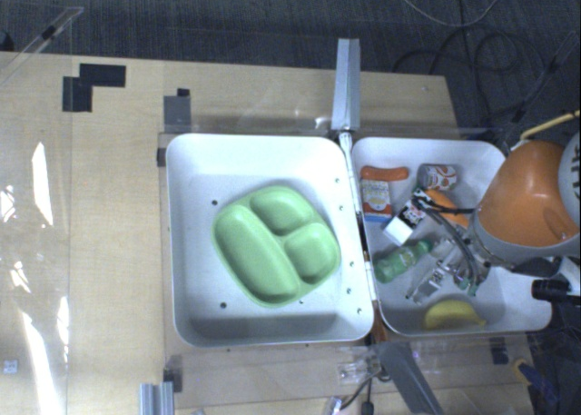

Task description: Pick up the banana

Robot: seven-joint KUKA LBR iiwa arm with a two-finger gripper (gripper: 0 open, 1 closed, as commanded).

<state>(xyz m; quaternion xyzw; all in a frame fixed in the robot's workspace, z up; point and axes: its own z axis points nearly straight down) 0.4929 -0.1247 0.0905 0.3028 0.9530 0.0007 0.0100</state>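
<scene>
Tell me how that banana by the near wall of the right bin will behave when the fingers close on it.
The banana looks curved and smooth, so it may slip or swivel out of a pinch. It lies flat by the right bin wall, so a push would probably slide it along the wall, not roll it. The gripper hangs just above it, beside a green bottle that could get nudged.

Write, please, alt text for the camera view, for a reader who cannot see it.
The robot's hand hangs low in the right bin, just above a yellow banana near the front wall, among a green bottle and small packets. The left bin holds a green divided tray.
</scene>
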